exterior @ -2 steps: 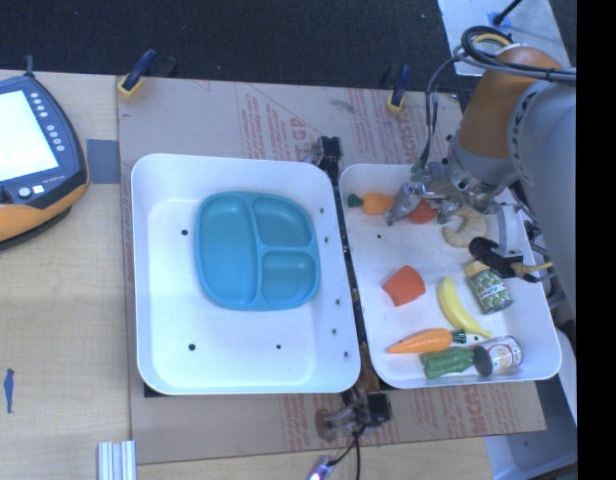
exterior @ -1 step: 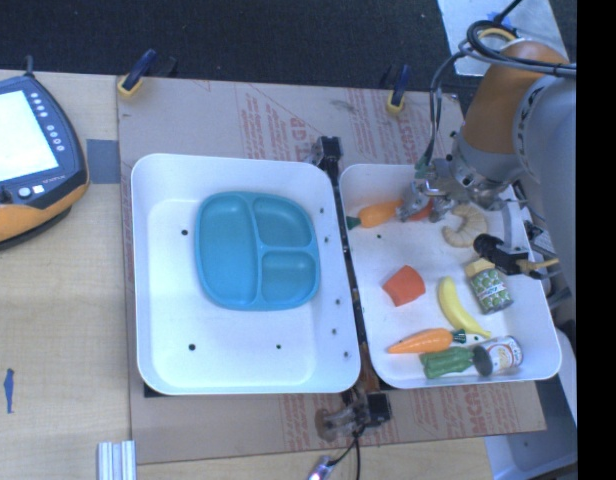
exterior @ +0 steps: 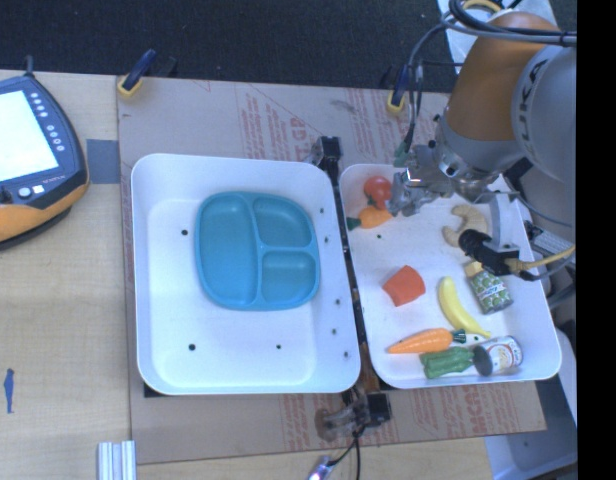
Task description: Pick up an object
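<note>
Toys crowd the right bin [exterior: 546, 320], so the tool [exterior: 406, 196] hangs over its far-left corner, beside the tomato [exterior: 378, 187] and orange piece [exterior: 372, 217], likely targets. Whether it grips I cannot tell.

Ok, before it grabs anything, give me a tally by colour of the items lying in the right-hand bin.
Red: 2, a tomato and a red block
Orange: 2, a carrot and a small orange piece
Yellow: 1, a banana
Green: 2, a can of peas and a green vegetable
Tan: 1, a beige piece
Other: 1, a second can
Total: 9
</note>
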You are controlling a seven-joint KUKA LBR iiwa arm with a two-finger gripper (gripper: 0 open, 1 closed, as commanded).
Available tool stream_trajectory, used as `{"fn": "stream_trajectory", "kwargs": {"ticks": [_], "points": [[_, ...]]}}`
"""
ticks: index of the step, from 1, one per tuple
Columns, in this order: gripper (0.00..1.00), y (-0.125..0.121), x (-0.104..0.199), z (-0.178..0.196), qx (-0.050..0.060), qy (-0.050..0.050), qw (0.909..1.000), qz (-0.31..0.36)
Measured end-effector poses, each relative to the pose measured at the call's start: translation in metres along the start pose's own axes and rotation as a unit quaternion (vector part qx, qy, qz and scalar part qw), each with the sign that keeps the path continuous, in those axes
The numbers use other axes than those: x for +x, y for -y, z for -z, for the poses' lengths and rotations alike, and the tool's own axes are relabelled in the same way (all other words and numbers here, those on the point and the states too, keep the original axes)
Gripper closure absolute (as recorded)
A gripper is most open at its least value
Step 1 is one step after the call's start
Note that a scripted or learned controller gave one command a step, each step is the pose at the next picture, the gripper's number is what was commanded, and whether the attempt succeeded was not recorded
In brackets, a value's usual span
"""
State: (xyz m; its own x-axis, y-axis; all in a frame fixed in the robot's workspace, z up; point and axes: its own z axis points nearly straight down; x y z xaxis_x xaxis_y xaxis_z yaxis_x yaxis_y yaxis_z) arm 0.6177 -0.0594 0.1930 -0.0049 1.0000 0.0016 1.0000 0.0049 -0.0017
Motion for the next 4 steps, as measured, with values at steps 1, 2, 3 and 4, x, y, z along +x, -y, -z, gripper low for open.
{"fn": "stream_trajectory", "kwargs": {"ticks": [1,2,3,4], "points": [[0.00,0.001,-0.001,-0.001,0.001,0.000,1.0000,-0.001],[0.00,0.024,-0.043,-0.085,0.002,0.001,1.0000,0.000],[1.00,0.024,-0.044,-0.074,0.002,0.002,1.0000,0.000],[0.00,0.024,-0.044,-0.074,0.003,0.002,1.0000,0.001]]}}
